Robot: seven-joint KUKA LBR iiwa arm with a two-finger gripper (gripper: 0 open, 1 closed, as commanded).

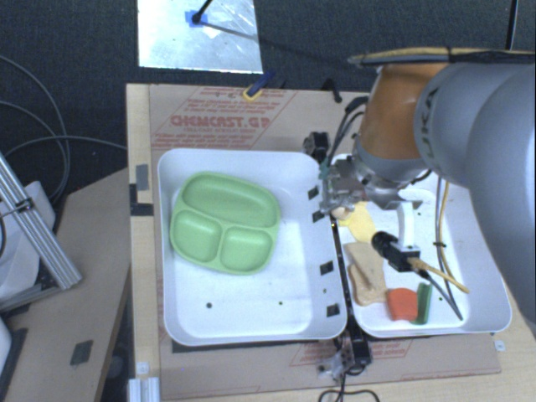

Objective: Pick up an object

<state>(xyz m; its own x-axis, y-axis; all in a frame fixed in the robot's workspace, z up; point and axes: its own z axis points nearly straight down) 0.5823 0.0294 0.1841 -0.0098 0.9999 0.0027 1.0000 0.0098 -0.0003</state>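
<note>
While the hand point(337, 199) of the grey robot arm with the orange band point(469, 124) hung low over the upper left corner of the right-hand shallow white bin point(481, 296), right of centre in the frame, a small pale yellow piece point(360, 223) lay just beside it. Whether the hand was apart or together could not be told from this angle. Lower in the same bin lay a flat tan bread-like slab point(365, 276), an orange-red chunk point(402, 303) and a slim green stick point(425, 301) touching the chunk. The yellow piece looked light and probably soft, apt to slip or squash, so a gentle pinch across its narrow middle seemed the surest hold. A pale green three-compartment plastic plate point(224, 223) sat in the left-hand shallow white bin point(251, 308). Red print on the brown cardboard sheet point(218, 115) beneath the bins, at upper centre, read roughly "CHEMCAST GP", though the letters were blurred.
</note>
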